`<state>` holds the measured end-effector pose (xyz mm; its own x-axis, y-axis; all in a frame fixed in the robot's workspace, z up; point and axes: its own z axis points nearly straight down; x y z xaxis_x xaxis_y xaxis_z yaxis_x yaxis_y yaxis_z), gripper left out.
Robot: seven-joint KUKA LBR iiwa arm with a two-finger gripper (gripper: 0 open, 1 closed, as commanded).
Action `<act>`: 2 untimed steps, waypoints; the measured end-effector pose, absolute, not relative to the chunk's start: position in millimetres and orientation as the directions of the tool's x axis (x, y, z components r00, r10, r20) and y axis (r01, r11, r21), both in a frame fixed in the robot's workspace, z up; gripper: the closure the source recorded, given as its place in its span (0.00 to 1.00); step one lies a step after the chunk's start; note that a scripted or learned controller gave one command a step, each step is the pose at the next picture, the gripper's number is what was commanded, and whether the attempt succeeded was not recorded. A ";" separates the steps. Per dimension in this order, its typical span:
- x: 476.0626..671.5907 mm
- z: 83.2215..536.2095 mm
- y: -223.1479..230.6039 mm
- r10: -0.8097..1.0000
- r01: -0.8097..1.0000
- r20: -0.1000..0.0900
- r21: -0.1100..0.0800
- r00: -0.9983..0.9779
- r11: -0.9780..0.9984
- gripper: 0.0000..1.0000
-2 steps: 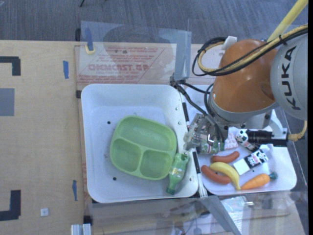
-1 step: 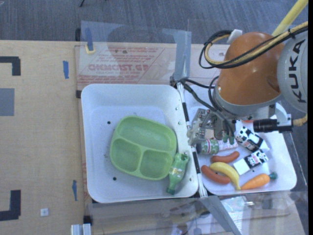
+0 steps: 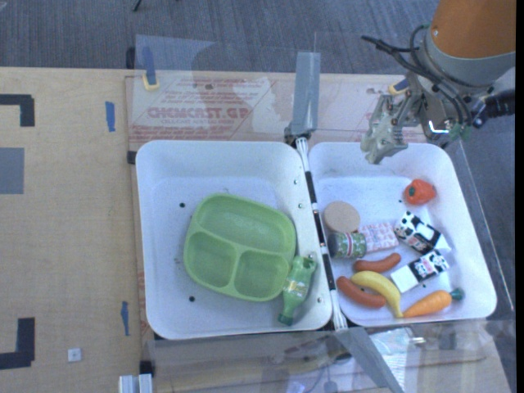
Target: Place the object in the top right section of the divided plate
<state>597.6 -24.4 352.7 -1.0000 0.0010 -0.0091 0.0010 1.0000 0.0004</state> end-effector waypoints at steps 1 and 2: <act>655.3 438.0 28.3 0.115 0.115 -0.010 0.003 -0.993 0.993 1.00; 567.9 424.9 87.6 -0.307 -0.307 -0.007 0.001 -0.952 0.952 1.00</act>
